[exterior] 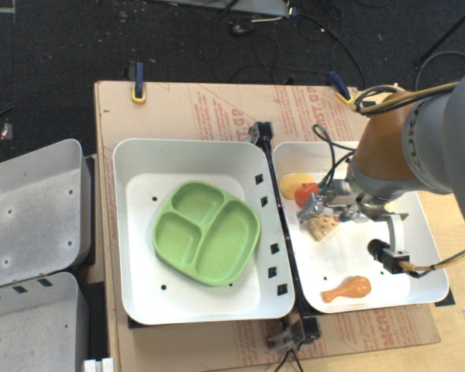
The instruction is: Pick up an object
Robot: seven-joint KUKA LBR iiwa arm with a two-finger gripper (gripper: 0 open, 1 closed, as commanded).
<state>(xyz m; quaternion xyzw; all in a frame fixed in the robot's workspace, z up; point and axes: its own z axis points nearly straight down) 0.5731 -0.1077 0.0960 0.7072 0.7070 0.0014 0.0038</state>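
Observation:
In the right bin (418,281) my gripper (319,208) hangs low over the bin's left part, just above a tan speckled wedge like a piece of bread (323,226). A small red object (305,193) and a pale yellow one (296,182) lie right behind the gripper. An orange toy drumstick (347,288) rests near the bin's front edge. The grey arm with its orange band (387,142) covers the bin's back right. A green divided plate (207,232) lies in the left bin (132,177).
Black clips (263,132) join the two bins along the middle wall. A black cable plug (384,253) hangs from the wrist over the right bin. White panels (31,208) lie left of the bench. Bare bin floor shows between the bread piece and the drumstick.

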